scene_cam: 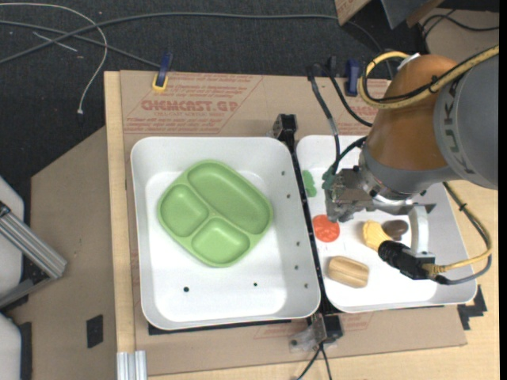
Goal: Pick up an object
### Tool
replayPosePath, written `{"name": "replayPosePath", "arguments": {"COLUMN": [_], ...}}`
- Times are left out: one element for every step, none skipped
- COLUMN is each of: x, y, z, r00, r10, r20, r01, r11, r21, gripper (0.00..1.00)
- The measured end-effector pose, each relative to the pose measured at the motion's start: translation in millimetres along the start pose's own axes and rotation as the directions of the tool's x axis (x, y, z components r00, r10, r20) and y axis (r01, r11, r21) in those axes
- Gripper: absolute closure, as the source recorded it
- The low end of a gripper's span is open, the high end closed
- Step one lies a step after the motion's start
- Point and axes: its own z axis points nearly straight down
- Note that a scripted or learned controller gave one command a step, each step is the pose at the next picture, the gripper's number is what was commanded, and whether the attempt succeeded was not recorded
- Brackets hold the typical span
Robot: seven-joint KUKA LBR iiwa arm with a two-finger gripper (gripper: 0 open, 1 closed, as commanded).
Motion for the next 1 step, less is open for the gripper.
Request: {"name": "replayPosePath", "arguments": {"x": [63.8], "y": [7.9], "z": [-4.2], "r00": [1.000], "r10": [-0.001], "r20": [0.000], "r01": [0.001], "r11": [1.000], "r21": [0.001], "gripper": [1.00]}}
